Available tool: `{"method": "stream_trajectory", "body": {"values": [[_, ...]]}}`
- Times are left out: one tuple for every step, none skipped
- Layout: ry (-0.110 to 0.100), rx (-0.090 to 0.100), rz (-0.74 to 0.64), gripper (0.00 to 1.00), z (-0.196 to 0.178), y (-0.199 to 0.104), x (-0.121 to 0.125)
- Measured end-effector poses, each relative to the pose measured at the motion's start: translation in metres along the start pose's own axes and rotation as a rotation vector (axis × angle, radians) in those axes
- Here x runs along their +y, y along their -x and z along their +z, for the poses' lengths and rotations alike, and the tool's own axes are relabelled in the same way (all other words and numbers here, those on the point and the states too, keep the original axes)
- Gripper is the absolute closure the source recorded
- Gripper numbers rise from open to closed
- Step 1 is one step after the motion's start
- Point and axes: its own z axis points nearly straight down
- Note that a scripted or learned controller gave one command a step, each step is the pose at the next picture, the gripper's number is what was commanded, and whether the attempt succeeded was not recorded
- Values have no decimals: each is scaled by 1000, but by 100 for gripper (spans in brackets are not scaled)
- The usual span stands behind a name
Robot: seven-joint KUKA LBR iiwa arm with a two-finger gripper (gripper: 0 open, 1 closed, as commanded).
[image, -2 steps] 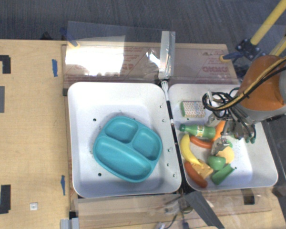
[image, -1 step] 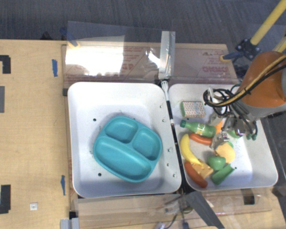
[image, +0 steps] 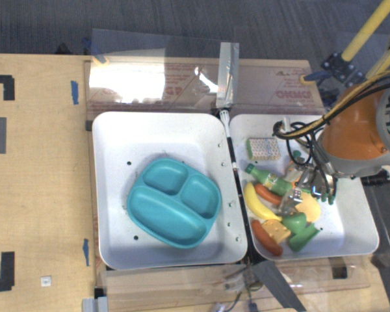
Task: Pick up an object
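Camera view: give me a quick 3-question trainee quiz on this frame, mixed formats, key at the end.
1. True or false: the teal divided plate lies in the left bin.
2. Multiple choice: where is the gripper?
A. over the teal divided plate
B. low among the toy food in the right bin
C. outside both bins
3. Fill in: the yellow banana lies just below the green ____.

Key
1. True.
2. B. It sits down in the pile; whether it holds anything cannot be told.
3. Bottle.
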Motion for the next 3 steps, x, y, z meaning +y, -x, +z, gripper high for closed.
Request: {"method": "stream_trajectory", "body": {"values": [[0, 1, 379, 100, 0, -14, 25], [-1, 2, 378, 0, 0, -14, 25], [-1, 0, 354, 0, 1, 6, 36]]}}
